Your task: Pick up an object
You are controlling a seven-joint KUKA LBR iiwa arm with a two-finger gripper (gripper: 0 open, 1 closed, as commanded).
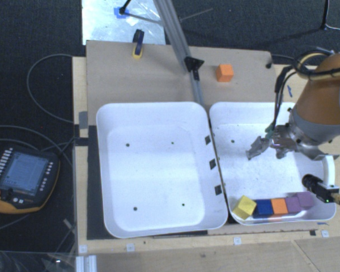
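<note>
Over the right bin (238, 123) we see the claw (264, 146) hanging above the white floor, near the middle of that bin. Its grey fingers point to the left and look a little apart, with nothing between them. The arm (323, 103) comes in from the right, with its orange band just above the wrist.

Along the near wall of the right bin we see four blocks in a row, touching each other: a yellow block (245, 207), a blue block (264, 208), an orange block (279, 206) and a purple block (297, 202). They are well apart from the claw.

The left bin (110, 152) sits just beside the right one. On the worktop (158, 72) behind the bins lies an orange cube (225, 72). A control pad (21, 177) lies on the floor to the left.
</note>
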